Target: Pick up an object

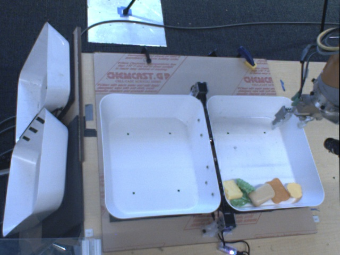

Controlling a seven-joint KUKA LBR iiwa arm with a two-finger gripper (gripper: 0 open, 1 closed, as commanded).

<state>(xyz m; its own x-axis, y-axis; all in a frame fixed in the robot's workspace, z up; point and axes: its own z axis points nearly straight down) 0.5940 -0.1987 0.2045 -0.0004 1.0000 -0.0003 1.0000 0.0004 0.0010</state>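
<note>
Several small objects lie in a row along the near wall of the right bin: a yellow block, a green piece, a tan block, an orange piece and a small yellow piece. My gripper hangs over the bin's far right corner, well above and behind the objects. It is open with nothing between its fingers.
The left bin sits beside the right one, with a black divider strip between them. Spare white bins are stacked at the far left. A blue and yellow clamp rests on the bench behind the bins.
</note>
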